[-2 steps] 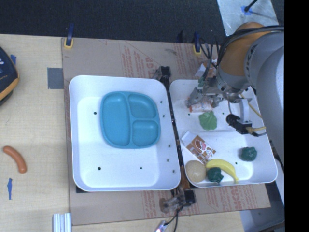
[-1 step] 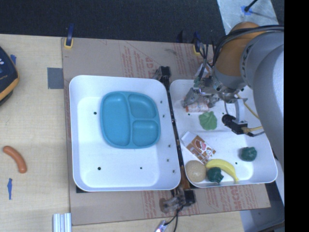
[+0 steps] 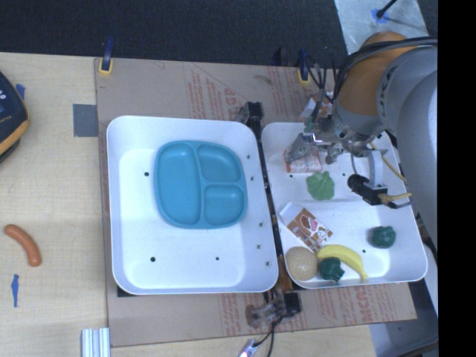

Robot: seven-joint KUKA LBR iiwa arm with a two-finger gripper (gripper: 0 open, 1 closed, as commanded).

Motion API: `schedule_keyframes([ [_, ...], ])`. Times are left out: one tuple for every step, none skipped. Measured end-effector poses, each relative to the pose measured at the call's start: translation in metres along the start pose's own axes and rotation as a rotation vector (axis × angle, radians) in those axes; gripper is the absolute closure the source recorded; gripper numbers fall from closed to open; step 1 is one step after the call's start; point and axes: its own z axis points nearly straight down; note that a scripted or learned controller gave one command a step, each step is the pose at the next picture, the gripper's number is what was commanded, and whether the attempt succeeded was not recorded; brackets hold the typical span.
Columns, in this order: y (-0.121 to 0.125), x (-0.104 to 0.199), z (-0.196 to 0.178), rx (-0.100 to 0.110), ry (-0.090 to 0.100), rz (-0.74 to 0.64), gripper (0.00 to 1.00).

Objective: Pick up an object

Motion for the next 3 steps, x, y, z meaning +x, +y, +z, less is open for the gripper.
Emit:
schedule_keyframes([
  [0.0,-0.009,0.006,0.002,0.001,0.0,0.0],
  [0.0,0.0,0.006,0.003,0.001,-0.001,0.0],
  [0.0,0.0,-0.004,0.004,0.001,-0.004,1.0],
])
